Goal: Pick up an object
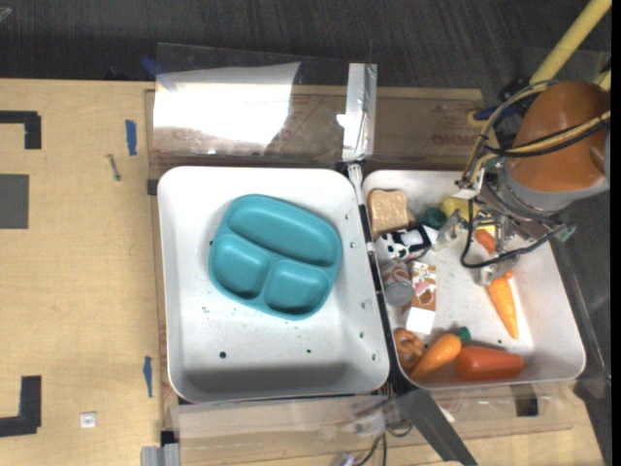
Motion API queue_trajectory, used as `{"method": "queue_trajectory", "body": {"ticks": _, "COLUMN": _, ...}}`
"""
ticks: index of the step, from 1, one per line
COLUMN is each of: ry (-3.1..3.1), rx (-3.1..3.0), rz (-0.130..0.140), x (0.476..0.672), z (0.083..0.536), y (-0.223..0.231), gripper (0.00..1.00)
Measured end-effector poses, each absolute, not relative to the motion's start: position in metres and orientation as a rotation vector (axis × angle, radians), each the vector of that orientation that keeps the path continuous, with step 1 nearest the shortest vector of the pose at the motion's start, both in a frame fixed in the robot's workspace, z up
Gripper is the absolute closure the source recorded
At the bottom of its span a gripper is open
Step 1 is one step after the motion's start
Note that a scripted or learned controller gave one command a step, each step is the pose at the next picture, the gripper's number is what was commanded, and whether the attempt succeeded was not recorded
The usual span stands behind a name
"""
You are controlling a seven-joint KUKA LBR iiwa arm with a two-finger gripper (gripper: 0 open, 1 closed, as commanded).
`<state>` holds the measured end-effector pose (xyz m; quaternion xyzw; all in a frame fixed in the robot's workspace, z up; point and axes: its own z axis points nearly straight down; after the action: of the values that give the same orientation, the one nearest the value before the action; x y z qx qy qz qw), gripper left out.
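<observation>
The right bin (568,328) holds several toy foods. An orange carrot (505,304) lies near its right side, pointing toward the front. A second carrot (437,352) and a red-orange piece (490,362) lie along the front wall. A bread slice (388,210) and a black-and-white toy (406,244) sit at the back left. My gripper (490,243) hangs low over the back right of this bin, just above the first carrot's top end. A small orange item (483,239) shows right at the gripper, partly hidden by cables.
The left bin (184,338) holds a teal divided plate (275,255). A yellow piece (456,207), a small picture card (424,282) and a white square (420,320) also lie in the right bin. The arm's orange band (558,149) overhangs the back right corner.
</observation>
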<state>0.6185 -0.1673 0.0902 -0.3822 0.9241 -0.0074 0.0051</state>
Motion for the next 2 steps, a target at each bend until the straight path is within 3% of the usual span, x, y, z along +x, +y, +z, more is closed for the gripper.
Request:
{"method": "queue_trajectory", "body": {"ticks": 1, "ry": 2.884, "rx": -1.228, "rz": 0.0, "x": 0.56, "z": 0.089, "y": -0.196, "gripper": 0.0}}
{"method": "queue_trajectory", "body": {"ticks": 2, "ry": 2.725, "rx": -1.513, "rz": 0.012, "x": 0.515, "z": 0.091, "y": -0.206, "gripper": 0.0}}
